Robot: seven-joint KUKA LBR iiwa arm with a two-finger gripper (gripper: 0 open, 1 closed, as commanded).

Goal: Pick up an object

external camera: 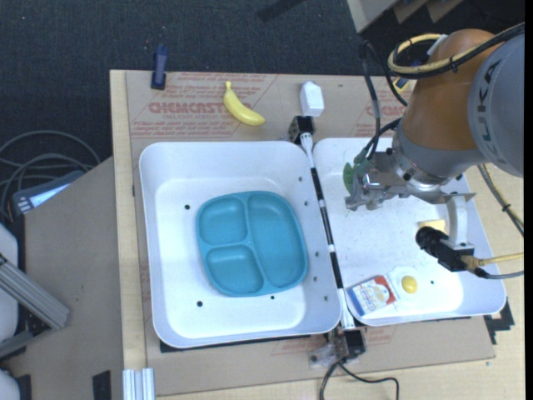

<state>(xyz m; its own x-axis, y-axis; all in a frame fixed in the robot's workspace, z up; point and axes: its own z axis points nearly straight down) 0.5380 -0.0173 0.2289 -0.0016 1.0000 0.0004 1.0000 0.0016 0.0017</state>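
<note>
Orange-banded arm (445, 82) low over the right bin (366, 257), wrist tilted down.

Gripper (364, 192) sits at the bin's far-left part, with something green (350, 173) touching its left side; how its tips stand I cannot tell. Nearest candidates lie nearward and to its right: a small packet (371, 294), then a yellow piece (409, 284). Left bin's blue tray (250, 242) is well apart.

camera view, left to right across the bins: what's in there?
Blue divided tray in the left bin → divider rail between the bins → red-and-white packet → small yellow object, both in the right bin.
</note>
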